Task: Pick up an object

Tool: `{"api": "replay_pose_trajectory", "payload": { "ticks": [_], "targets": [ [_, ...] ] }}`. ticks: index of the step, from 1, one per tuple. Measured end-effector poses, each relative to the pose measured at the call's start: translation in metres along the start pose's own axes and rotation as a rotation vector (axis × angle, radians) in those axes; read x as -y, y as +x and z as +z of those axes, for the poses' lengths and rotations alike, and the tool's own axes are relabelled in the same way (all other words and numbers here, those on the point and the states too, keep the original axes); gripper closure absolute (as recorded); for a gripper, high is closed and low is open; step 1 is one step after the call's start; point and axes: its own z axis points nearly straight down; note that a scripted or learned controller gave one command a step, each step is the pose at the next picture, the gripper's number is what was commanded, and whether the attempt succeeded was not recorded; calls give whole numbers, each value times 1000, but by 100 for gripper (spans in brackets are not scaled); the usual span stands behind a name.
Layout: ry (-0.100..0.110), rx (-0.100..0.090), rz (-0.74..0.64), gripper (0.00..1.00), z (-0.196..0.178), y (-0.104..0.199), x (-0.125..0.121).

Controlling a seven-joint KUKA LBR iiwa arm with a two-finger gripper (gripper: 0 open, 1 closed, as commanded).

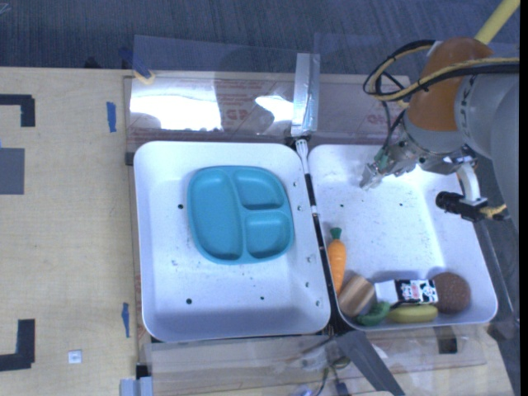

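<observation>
Carrot (337, 256) lying along the left wall of the right bin (396, 213), green top pointing up toward the far end, well apart from the gripper (378, 172) and nearer the camera than it. Gripper hanging over the bin's far left part, above bare white floor, with nothing between the fingers; open or closed, can't tell from this angle. Further off, along the near wall: round tan wooden piece (355, 294) touching the carrot's tip, green thing (373, 313) beneath it, small carton with black-and-white print (407, 290), banana (414, 312) just below that, brown ball (451, 292) at the right end. Over in the left bin (157, 221), off to the jaws' left: blue divided plate (239, 213), lying flat.
</observation>
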Motion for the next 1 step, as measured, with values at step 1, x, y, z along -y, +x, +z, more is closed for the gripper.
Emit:
{"api": "replay_pose_trajectory", "payload": {
  "ticks": [1],
  "targets": [
    [1,-4,-307,100,11,51,66]
  ]
}}
